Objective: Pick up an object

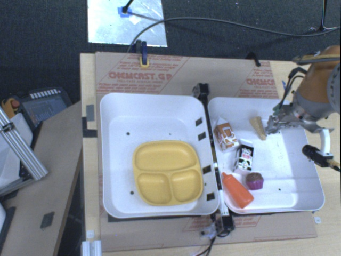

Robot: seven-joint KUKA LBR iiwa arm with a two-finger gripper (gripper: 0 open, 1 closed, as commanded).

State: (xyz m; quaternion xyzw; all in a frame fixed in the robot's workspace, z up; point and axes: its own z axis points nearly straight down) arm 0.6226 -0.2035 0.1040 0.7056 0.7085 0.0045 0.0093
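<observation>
Jaws [273, 125] hang low over the right bin [298, 196], near its back, at the end of the grey arm [319, 92] with the orange band. Whether they are apart or together I cannot tell; the tips are too small and dark against the wrist. Nothing is visibly between them.

Just beside them, toward the divider, lies a small tan wedge-shaped piece [258, 127], tilted on the bin floor. It is the nearest candidate. It looks light and stiff, perhaps wood or foam, so it should lift easily; its tapered shape suggests closing across the narrow faces near the thicker end, where it is less likely to squirt out.

Farther from the jaws, toward the divider, stands an orange-and-white carton [226, 136]; in front of it is a black-and-white carton [244, 159]. Both look like thin card, light and crushable, best taken across their flat sides with little force. Well away, near the front of the bin, sit a purple round object [255, 181], probably soft and prone to rolling, and an orange bottle [236, 190] lying on its side, smooth and likely slippery.

Beyond the divider, the left bin [114, 143] holds a yellow divided tray [167, 172], broad and flat, awkward for a pinch.
</observation>
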